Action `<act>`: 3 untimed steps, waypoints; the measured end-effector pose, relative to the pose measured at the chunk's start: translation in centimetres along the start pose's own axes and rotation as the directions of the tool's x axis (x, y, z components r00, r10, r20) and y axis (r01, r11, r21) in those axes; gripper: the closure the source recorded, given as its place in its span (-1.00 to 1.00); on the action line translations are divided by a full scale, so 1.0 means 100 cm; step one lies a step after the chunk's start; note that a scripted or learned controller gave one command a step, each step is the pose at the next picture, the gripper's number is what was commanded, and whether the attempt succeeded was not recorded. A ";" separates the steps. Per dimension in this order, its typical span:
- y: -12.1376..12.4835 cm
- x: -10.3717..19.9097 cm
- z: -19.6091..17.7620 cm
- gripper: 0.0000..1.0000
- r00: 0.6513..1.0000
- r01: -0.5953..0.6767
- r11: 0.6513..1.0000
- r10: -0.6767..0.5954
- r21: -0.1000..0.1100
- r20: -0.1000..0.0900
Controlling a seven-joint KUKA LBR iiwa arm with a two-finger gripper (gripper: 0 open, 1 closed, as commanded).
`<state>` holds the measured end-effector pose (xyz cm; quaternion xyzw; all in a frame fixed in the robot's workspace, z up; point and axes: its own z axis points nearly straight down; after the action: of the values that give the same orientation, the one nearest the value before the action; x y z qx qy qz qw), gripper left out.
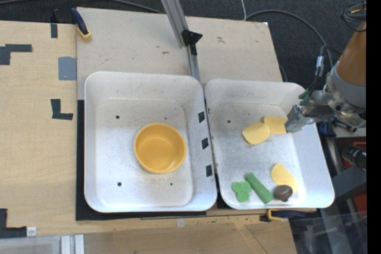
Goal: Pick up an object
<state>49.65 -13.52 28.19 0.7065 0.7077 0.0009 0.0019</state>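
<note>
The gripper (296, 119) touches the right edge of a yellow flat piece (265, 129) in the right bin (309, 154) (finger state impossible to tell); 1 yellow bowl (159, 147) sits far left.

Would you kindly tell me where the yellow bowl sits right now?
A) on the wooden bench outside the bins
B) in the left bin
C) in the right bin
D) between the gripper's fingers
B: the yellow bowl stands upright on the floor of the left bin, apart from the small pieces in the right bin.
</note>
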 end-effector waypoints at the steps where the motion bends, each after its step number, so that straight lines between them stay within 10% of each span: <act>1: 0.019 0.049 0.010 1.00 1.000 0.004 1.000 -0.004 0.006 -0.002; 3: 0.039 0.165 0.022 1.00 1.000 0.006 1.000 -0.006 0.005 -0.003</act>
<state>53.53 2.99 25.95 0.7042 0.7100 0.0000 -0.0011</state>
